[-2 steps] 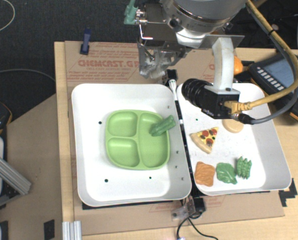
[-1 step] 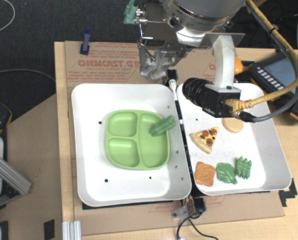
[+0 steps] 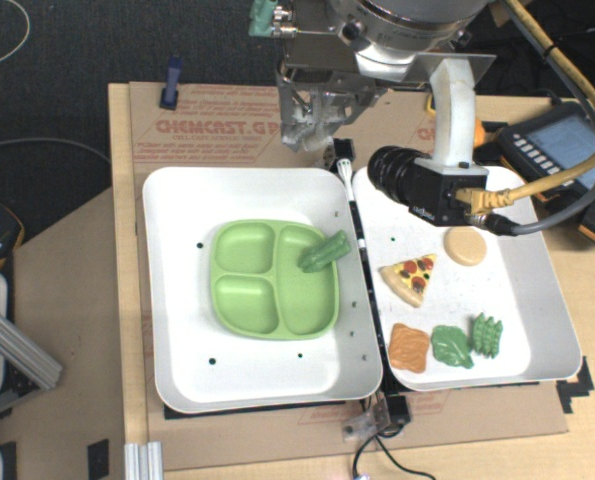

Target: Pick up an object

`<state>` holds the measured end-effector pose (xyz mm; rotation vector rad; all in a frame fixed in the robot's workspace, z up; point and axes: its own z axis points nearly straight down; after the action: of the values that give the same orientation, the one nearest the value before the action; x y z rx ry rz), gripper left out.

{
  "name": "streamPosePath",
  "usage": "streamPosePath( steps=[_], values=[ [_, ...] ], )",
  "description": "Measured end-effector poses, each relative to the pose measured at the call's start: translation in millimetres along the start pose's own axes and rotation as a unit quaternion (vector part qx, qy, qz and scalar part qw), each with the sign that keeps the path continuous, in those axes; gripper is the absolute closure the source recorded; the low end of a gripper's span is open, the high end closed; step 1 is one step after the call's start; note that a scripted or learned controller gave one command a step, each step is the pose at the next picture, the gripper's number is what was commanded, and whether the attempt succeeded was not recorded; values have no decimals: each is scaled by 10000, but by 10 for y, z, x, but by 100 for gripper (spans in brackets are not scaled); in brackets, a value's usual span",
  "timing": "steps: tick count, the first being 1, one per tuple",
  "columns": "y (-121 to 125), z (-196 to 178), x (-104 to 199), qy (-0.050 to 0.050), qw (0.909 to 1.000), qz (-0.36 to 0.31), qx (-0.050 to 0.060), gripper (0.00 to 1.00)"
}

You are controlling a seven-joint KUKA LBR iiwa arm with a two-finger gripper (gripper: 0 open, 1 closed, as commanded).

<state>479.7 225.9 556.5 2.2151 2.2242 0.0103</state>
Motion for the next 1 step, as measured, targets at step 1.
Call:
streamPosePath(
  steps=[1],
  values=[
    [4, -105, 6, 7, 10000, -5, -14, 100]
  ],
)
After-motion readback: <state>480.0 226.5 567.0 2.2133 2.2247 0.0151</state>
